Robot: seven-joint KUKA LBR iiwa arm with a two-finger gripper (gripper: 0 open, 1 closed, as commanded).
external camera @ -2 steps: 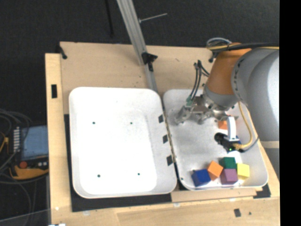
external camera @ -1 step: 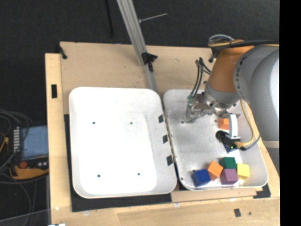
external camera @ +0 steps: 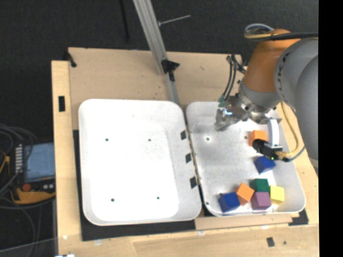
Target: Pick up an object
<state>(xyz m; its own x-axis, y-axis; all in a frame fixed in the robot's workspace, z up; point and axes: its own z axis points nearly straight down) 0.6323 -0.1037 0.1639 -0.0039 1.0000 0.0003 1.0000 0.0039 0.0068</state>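
No writing can be read. The gripper [external camera: 223,120] hangs over the right bin [external camera: 214,159]; its opening cannot be made out. Coloured blocks [external camera: 252,194], blue, orange, green, purple and yellow, cluster at the bin's near right corner.

Two shallow white plastic bins sit side by side, the left bin [external camera: 134,159] and the right bin [external camera: 225,159]. Seven small blocks show: two blue cubes [external camera: 229,201] [external camera: 264,164], two orange blocks [external camera: 245,192] [external camera: 257,136], one green cube [external camera: 261,185], one purple cube [external camera: 261,199] and one yellow cube [external camera: 277,194].
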